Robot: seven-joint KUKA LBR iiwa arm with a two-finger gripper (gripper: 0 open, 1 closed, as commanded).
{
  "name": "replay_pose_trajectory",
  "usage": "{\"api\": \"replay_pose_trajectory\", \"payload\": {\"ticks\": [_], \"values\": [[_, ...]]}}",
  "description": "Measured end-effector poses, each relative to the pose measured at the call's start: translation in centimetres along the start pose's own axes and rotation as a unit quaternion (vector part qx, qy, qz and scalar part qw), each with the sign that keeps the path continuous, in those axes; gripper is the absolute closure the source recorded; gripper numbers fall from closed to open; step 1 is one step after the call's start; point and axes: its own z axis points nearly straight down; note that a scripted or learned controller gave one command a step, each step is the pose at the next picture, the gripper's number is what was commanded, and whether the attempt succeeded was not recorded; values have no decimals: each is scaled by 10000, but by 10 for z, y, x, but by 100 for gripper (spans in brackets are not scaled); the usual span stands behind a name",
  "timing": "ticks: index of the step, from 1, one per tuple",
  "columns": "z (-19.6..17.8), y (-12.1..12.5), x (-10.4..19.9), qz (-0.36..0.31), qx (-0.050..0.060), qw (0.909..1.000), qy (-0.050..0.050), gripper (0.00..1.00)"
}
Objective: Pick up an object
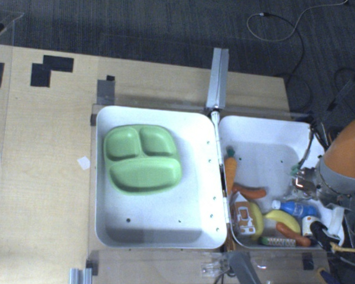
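The arm enters at the right edge, largely cut off; its gripper is a small blurred shape over the right bin, and how it stands cannot be told. Below it lie a blue bottle, banana, sausage and carrot — crowded, partly overlapping. The left bin holds a green tray.

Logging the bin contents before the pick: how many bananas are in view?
2. One banana lies near the right bin's front left corner beside a small carton; the other banana lies to its right, under a blue bottle. The clutter may hide more.
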Motion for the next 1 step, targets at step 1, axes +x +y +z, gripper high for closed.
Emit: {"api": "replay_pose_trajectory", "payload": {"ticks": [1], "values": [[-114, -11, 56, 1475, 37, 9891, -2, 100]]}}
